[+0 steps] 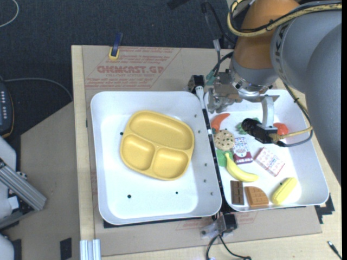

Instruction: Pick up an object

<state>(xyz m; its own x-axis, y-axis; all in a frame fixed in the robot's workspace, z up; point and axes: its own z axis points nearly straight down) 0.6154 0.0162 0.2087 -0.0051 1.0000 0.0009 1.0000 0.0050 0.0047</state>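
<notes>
A: While the tool (219, 99) hangs over the back corner of the right bin (312, 161), we cannot tell whether it is released or clenched.

B: Nothing visibly in it. Our candidates sit just below: an orange piece (219, 121), then a cookie (224, 140), a banana (240, 170) nearer us.

A: We'd want one target, clear of neighbours.

B: The orange piece looks closest, but it hugs the bin wall. Descend straight, centred.

Yellow tray (157, 144) in white bin (108, 161); yellow banana (240, 171), brown-spotted cookie (223, 140), orange arm band (264, 28)
</notes>
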